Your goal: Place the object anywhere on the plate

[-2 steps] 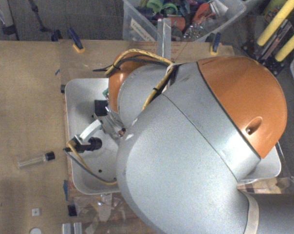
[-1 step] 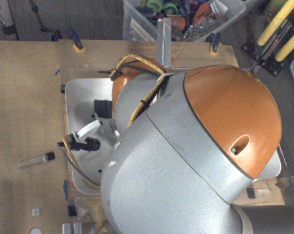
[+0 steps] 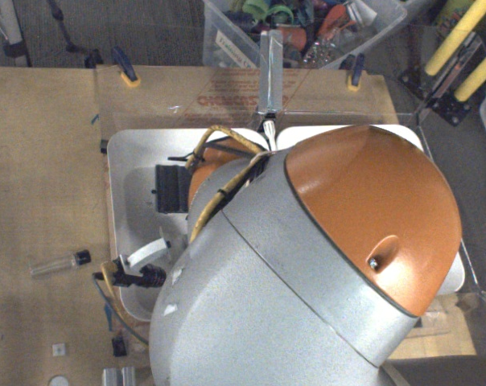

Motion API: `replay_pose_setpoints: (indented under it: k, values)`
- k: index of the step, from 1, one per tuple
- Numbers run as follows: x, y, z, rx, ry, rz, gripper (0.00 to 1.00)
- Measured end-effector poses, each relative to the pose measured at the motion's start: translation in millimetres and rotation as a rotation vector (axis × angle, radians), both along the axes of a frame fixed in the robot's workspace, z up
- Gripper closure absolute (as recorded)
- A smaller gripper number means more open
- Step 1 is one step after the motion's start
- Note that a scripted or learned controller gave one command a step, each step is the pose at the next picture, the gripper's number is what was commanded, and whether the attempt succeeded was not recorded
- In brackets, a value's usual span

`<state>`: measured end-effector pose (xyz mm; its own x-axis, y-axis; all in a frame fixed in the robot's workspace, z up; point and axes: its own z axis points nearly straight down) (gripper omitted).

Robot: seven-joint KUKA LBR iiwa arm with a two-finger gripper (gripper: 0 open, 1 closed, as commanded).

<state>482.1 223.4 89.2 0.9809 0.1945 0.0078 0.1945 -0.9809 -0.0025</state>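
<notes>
The bulky grey arm with its orange band (image 3: pixel 364 223) hides most of both shallow white bins (image 3: pixel 118 175); whether its pincer is clenched, I cannot tell

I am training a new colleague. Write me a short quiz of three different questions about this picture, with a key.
1. True or false: the arm covers much of both white bins.
2. Which colour is the clamp at the bench's far edge? A) blue B) red C) green
3. Fill in: the clear tub beyond the bench holds mixed ______ items.

Key: 1 true; 2 A; 3 colourful.
</notes>
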Motion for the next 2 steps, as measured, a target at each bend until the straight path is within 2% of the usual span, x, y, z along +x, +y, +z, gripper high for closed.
replay_pose_setpoints:
  k: [1,2]
  values:
    - [2.9,0.7,1.8,0.001,-0.01,0.002,0.0]
    - [6.1,0.6,0.8,0.002,-0.003,0.001,0.0]
